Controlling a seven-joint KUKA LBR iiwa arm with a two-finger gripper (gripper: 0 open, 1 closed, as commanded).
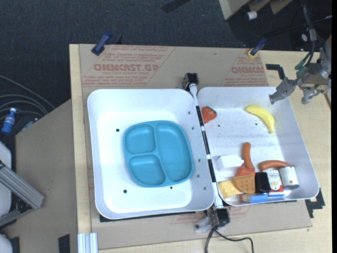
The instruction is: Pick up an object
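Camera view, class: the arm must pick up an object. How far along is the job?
Done: nothing looks lifted; the banana, sausages and other pieces lie in the right bin, and the blue plate lies in the left bin. In hand: the gripper hangs by the right bin's far corner, nothing visibly between its jaws. Left: descend, grasp, lift.

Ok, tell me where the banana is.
The banana lies in the right bin, toward its far right corner, apart from the pile of items at the near edge.
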